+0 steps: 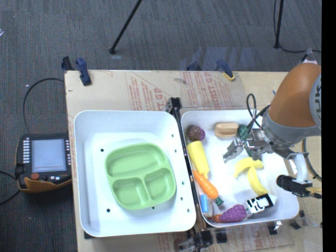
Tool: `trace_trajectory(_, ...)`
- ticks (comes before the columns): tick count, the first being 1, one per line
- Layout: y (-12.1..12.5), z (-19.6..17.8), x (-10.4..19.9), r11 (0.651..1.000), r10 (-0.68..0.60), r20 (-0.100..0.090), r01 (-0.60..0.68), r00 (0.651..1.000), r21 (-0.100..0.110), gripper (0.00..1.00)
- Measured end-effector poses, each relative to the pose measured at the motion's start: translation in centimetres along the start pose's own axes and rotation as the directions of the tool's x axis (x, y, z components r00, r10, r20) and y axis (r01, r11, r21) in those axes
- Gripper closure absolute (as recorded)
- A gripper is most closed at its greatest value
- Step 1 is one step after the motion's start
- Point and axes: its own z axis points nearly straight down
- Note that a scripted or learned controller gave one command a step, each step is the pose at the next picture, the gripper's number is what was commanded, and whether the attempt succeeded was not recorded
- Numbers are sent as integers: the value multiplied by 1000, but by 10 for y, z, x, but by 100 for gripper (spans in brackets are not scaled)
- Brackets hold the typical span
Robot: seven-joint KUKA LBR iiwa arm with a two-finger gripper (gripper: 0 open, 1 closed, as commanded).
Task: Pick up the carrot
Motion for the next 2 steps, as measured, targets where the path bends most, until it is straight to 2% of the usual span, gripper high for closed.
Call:
trace_trajectory(1, -60, 91, 21, 996, -90, 1, 90, 996, -1, 0)
trace_trajectory(2, -61, 83, 19, 997, -76, -3, 76, 997, 3, 100)
